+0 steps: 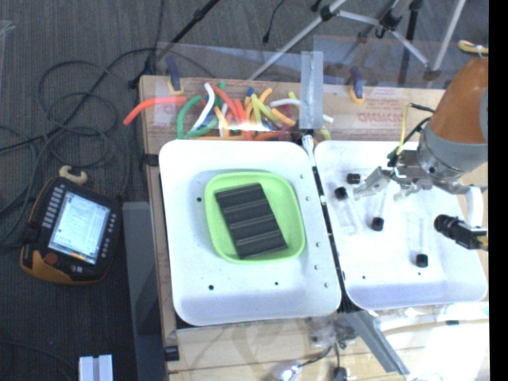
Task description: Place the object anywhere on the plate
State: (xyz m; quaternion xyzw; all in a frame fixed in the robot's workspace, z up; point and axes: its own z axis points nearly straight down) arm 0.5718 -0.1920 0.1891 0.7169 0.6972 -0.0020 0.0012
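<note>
Dark ridged object (251,220) lies flat on the green plate (294,213) in the left bin (184,276). Tool (379,182) hovers over the right bin (444,280), well apart, released, grasping nothing.

The hand (382,182) hangs over the right white bin (397,280), whose floor carries small black pieces: one (340,190) just to the view's left of the hand, another (376,224) just below it, a third (421,259) nearer the front rim. The left white bin (238,292) touches its neighbour further left of the hand. Behind the hand, along the wooden worktop's (238,348) back edge, lies a tangle of coloured tubes (230,109) beside an upright grey post (312,94). Far left of the hand, on the dark floor, a teach pendant (67,228) rests among black cables (71,94). Tripod legs (373,10) stand beyond.
</note>
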